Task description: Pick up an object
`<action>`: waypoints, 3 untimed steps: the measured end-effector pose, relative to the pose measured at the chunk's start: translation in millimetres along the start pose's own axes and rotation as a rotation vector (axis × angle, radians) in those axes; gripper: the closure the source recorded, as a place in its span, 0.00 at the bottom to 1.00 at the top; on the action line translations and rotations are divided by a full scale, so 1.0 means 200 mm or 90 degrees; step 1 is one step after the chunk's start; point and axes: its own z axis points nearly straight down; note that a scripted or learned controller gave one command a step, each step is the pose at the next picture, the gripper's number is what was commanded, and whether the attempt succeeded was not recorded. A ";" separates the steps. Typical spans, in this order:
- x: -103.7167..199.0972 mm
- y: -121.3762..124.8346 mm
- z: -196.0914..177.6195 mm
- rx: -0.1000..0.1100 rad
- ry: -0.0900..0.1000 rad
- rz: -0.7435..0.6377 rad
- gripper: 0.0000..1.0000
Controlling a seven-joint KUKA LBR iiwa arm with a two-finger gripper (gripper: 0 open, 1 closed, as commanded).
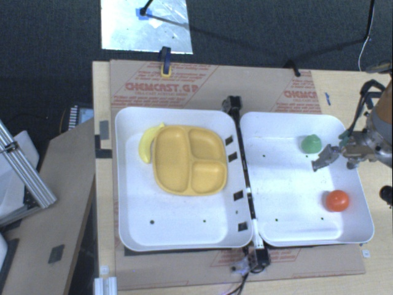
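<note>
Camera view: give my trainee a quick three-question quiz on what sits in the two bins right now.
1. True or false: the round green ball lies in the same shallow white bin as the yellow three-compartment plastic tray.
2. Which object lies nearest the two-finger gripper? A) the round orange ball B) the green ball C) the yellow banana
3. Fill in: the banana lies against the tray's ____ edge, as this view shows it.

Key
1. False. The green ball is in the right-hand white bin; the tray is in the left-hand white bin.
2. B
3. Left
</note>
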 end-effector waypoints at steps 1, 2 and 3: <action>0.00 0.01 -0.02 -0.006 -0.001 -0.002 0.00; 0.03 -0.03 0.23 -0.003 -0.001 0.000 0.00; 0.03 -0.02 0.44 -0.004 0.000 0.001 0.00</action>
